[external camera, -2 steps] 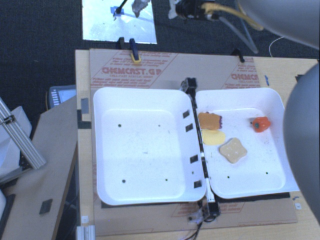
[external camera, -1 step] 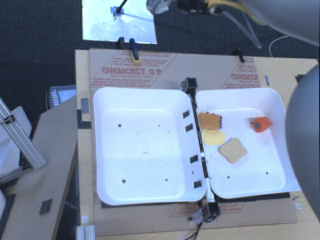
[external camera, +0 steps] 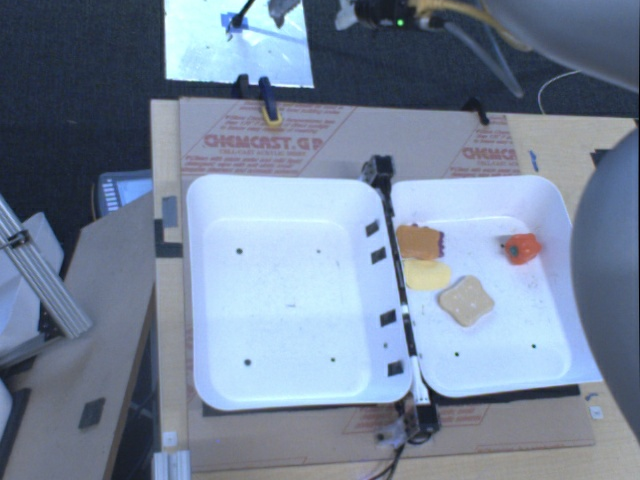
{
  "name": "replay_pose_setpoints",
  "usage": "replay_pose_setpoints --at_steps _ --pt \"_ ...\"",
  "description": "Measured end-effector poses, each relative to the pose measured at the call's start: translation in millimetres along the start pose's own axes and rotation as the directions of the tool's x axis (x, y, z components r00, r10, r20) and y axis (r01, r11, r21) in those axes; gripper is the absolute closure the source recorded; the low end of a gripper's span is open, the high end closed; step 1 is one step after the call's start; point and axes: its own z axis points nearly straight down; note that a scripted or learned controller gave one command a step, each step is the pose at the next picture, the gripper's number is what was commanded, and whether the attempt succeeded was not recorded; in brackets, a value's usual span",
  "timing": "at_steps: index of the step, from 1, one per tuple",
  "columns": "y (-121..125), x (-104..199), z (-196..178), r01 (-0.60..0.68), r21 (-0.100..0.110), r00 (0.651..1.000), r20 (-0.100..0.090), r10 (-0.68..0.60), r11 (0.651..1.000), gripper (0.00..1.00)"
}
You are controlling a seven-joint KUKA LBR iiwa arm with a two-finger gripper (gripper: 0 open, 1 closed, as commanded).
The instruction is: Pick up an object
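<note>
The right bin [external camera: 500, 368] holds several toy foods. An orange-brown piece with a purple edge [external camera: 420, 241] lies against the bin's left wall. Just below it is a flat yellow slice [external camera: 428, 275], with a tan toast slice [external camera: 466, 300] to its lower right. A small orange-red piece [external camera: 520, 248] sits apart near the right wall. My gripper [external camera: 316, 3] hangs high at the top of the view, well beyond the bins' far edge. Its two fingers stand apart, open, with nothing between them. The grey arm covers the view's right side and the right bin's right rim.
The left bin [external camera: 290, 288] adjoins the right one along a central divider with black clips [external camera: 385, 258]. A shiny metal sheet [external camera: 238, 23] lies on the floor at the back. A yellow clamp [external camera: 270, 113] grips the board's far edge. An aluminium bar [external camera: 40, 278] is at the left.
</note>
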Motion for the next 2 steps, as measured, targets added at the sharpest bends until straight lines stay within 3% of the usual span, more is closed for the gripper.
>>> replay_pose_setpoints --at_steps 1,2 --pt "-0.1 0.5 -11.7 0.004 -0.003 1.000 -0.001 -0.004 1.000 1.00" --pt "-0.1 0.5 -11.3 0.004 -0.002 1.000 -0.001 -0.004 1.000 0.00"
